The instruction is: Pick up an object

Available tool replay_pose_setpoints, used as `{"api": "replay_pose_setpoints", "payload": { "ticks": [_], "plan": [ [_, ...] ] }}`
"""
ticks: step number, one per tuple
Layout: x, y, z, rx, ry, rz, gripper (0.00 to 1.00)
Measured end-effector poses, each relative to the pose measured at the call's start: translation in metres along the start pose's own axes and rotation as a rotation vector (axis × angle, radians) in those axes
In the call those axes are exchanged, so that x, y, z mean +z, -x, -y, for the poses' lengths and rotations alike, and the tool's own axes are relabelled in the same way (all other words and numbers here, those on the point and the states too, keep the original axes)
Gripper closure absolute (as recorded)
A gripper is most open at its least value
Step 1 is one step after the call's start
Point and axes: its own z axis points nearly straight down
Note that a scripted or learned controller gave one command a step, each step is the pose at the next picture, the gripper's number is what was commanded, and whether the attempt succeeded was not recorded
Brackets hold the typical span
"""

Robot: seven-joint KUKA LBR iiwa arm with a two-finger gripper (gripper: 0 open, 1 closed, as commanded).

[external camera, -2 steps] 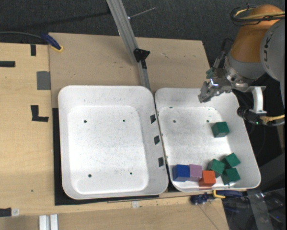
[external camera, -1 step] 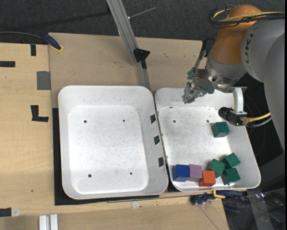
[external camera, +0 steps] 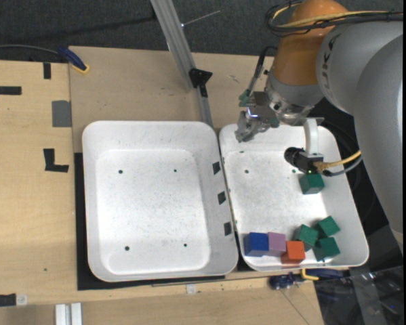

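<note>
End effector point(external camera: 249, 128): poised over far rim of right bin point(external camera: 270, 181), finger state cannot be told, view blurred | blocks point(external camera: 291, 244) clustered at near edge, well apart | risk: crowded blocks may be nudged, grasp missed.

The tan desk point(external camera: 26, 202) bears two shallow white bins side by side on a black mat point(external camera: 80, 249). The left bin point(external camera: 87, 141) touches the right bin point(external camera: 352, 215) along one rim. Black tape marks point(external camera: 51, 160) and a grey patch point(external camera: 62, 113) lie on the desk's left part.
</note>
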Motion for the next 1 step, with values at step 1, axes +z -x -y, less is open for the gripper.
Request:
{"api": "replay_pose_setpoints", "payload": {
  "ticks": [1],
  "plan": [
    [-0.0127, -0.061, -0.0066, 0.0, -0.001, 0.0, 1.0]
  ]
}}
